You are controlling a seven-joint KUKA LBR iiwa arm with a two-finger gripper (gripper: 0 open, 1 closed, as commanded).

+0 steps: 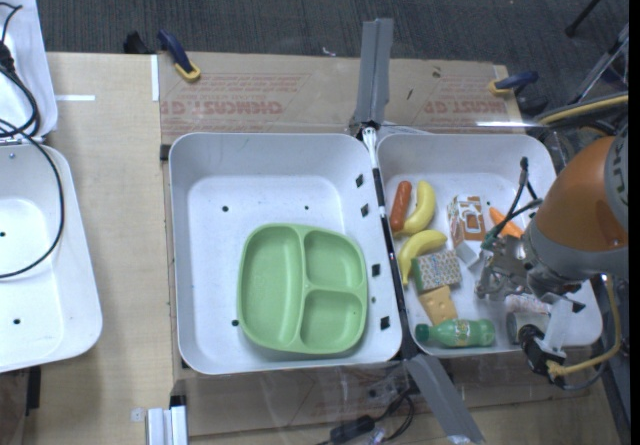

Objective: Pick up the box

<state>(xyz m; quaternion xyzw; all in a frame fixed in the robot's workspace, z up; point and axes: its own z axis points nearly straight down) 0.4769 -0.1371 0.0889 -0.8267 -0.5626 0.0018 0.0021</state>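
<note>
green plate (302, 288); yellow bananas (424, 206); white-and-orange box (467, 219)

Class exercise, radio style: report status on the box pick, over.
Gripper low in right bin, fingers unclear. Box lies flat, untouched, beside the gripper. Bananas, sponge, green bottle crowd nearby.

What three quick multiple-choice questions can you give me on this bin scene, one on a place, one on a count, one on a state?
1. Where is the green divided plate?
A. left bin
B. right bin
C. on the bench outside the bins

2. How many bananas are in the right bin?
A. one
B. two
C. four

3. How does the green bottle rest?
A. upright
B. on its side
C. on the plate

Answers: 1 A, the plate sits in the left bin. 2 B, one banana lies above the other. 3 B, it lies flat along the right bin's near wall.
</note>
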